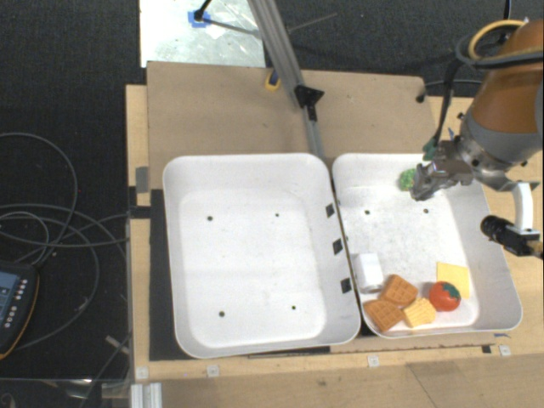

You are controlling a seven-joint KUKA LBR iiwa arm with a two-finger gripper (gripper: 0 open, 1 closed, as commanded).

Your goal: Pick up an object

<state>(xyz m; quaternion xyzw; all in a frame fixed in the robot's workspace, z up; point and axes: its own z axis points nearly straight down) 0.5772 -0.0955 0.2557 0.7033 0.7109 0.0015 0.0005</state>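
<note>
My gripper [423, 185] hangs over the far part of the right bin [399, 228], just right of a small green object [409, 178] that lies against the bin's back wall. At the bin's near end lie a white block [369, 270], two brown waffle-like pieces [399, 291] [383, 314], a yellow cracker-like piece [420, 312], a red tomato [444, 295] and a yellow cheese wedge [453, 274]. Nothing shows between the fingers.
The left bin [246, 253] stands beside the right one, with black clips along the shared edge. A grey pole [285, 53] slants in from the top toward the bins' junction. Cables and a handset lie on the dark floor at left.
</note>
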